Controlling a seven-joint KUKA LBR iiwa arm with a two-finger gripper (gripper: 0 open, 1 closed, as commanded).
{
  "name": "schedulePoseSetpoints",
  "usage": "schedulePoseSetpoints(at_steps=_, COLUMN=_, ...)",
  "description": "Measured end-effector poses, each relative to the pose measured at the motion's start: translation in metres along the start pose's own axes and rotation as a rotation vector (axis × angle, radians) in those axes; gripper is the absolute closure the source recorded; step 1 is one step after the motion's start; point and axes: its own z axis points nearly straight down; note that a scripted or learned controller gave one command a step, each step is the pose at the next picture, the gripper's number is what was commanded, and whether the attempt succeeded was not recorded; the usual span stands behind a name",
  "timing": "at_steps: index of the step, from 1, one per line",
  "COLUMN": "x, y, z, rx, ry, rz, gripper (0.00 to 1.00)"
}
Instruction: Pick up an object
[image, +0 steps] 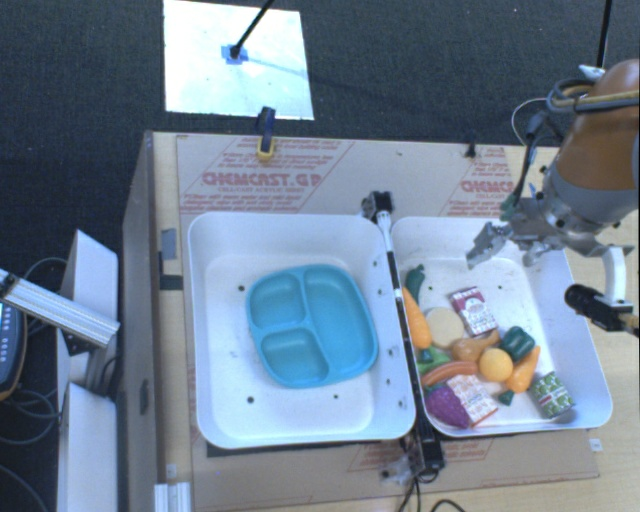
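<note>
Right bin (585, 345) holds the pile of toy food, bunched in its lower half: a red-and-white packet (473, 309) on top, a pale onion (445, 324) just left of it, a carrot (413, 318) along the left wall, a green pepper (517, 341) to the right, a yellow lemon (495, 365) below that, a second carrot (524, 371) beside the lemon, a purple bunch (449, 406) near the bottom wall, and a small can (552, 394) at the lower right. Most pieces touch their neighbours. The pincer (507, 245) hangs over the upper part of the right bin, above the pile and apart from it; two fingers look spread with nothing between them, so it is open and holding nothing. Grey arm with orange band (605, 115) comes in from the right. Left bin (220, 330) carries a blue divided tray (310, 325), lying flat near its centre. Both bins sit side by side on the desk (300, 175).
</note>
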Motion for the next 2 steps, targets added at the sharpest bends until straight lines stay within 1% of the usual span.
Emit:
schedulePoseSetpoints(at_steps=1, x=0.006, y=-0.065, z=0.133, rx=0.003, ry=0.001, rz=0.002, gripper=0.0)
schedulePoseSetpoints(at_steps=2, x=0.008, y=-0.072, z=0.151, rx=-0.022, ry=-0.009, rz=0.004, gripper=0.0)
